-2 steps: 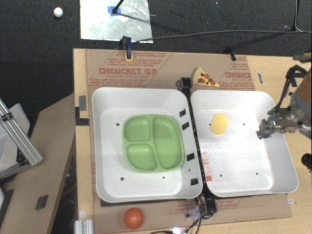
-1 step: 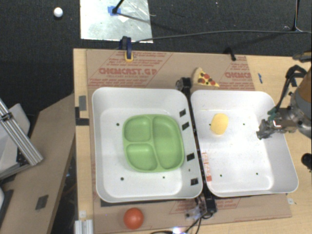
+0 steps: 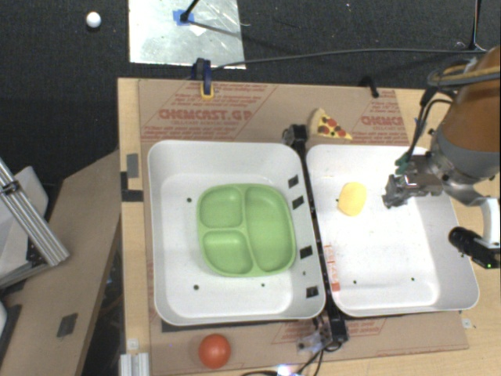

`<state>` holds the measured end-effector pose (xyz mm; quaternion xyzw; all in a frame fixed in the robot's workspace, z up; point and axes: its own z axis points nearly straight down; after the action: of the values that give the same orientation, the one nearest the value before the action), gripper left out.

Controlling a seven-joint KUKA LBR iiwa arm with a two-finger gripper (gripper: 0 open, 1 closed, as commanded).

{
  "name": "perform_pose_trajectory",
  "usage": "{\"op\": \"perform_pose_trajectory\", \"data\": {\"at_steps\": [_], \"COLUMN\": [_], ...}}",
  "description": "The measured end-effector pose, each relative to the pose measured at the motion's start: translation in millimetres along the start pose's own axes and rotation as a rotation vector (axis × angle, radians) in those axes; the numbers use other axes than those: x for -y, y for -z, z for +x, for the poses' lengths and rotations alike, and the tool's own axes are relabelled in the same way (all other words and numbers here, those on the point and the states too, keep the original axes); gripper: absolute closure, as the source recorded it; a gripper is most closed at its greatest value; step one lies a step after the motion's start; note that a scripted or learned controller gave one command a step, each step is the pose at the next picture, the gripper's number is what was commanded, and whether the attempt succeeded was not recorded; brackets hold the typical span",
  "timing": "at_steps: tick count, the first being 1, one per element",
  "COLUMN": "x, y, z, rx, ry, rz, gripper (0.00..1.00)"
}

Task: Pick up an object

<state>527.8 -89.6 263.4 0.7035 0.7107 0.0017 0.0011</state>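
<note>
Bench: brown board (image 3: pixel 258 104) w/ red print, dark cloth behind it, foil sheet (image 3: pixel 185 20) at top. Two shallow white bins sit side by side on the board, touching at a black centre join.

Left bin (image 3: pixel 168 210): you see a green divided tray (image 3: pixel 246 229), three compartments, flat on the floor near centre.

Right bin (image 3: pixel 391 288): yellow object (image 3: pixel 352 198) lies in the upper left part of the floor, apart from the walls.

Gripper (image 3: pixel 396 192) enters from the right, over the right bin, just right of the yellow object, w/ a visible gap between them. Nothing shows between the fingers; finger spread cannot be told at this angle.

Outside the bins: toy pizza slice (image 3: pixel 330 125) on the board just above the join; red-orange ball (image 3: pixel 214 350) on the board below the left bin; small white ball (image 3: pixel 94 19) on the cloth, top left.
</note>
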Motion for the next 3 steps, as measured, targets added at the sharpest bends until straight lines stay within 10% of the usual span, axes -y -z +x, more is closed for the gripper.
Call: {"op": "perform_pose_trajectory", "data": {"at_steps": [3], "x": [-52], "y": [-18], "z": [145], "rx": [-0.001], "ry": [-0.001], "rz": [0.002], "gripper": [1.0]}}
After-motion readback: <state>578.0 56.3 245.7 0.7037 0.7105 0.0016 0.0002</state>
